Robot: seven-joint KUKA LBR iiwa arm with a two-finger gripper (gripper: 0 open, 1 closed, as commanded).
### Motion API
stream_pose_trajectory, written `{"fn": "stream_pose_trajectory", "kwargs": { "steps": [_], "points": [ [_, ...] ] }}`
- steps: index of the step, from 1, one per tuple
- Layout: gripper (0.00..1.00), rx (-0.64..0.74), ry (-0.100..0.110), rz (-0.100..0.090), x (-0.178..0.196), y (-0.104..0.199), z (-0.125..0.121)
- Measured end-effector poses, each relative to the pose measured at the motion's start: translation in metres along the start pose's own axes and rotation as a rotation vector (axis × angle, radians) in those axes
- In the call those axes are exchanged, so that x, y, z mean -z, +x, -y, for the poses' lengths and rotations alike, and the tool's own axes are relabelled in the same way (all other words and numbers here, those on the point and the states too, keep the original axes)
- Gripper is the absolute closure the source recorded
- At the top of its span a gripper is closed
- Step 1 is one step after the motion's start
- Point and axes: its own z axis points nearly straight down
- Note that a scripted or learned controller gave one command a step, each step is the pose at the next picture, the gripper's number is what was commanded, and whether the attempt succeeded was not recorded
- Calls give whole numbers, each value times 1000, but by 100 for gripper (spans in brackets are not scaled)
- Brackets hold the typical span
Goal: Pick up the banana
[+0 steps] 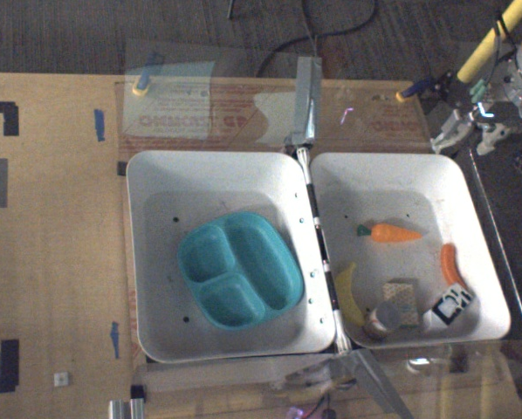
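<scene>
Banana point(348, 293) lying at right bin's point(479, 201) left wall, beside a can point(382, 319). Gripper point(472, 133) up beyond bin's far right corner, well apart, released, grasping nothing.

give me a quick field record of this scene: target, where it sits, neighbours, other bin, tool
target: banana
location: right bin, against its left wall, near the front
neighbours: tan block and small jar beside it; carrot further back
also in right bin: orange piece, black-and-white object
left bin: teal divided tray
tool: outside the bins, past the right bin's back right corner, holding nothing
task state: banana not yet picked
</scene>
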Motion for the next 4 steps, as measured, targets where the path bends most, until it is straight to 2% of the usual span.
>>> {"fn": "stream_pose_trajectory", "kwargs": {
  "steps": [1,2,3,4],
  "points": [
    [0,-171,2,0,-99,76,69],
    [0,-6,-12,1,-171,108,153],
    [0,-185,-18,2,-171,118,168],
    [100,-193,-16,6,-164,114,168]
  ]
}}
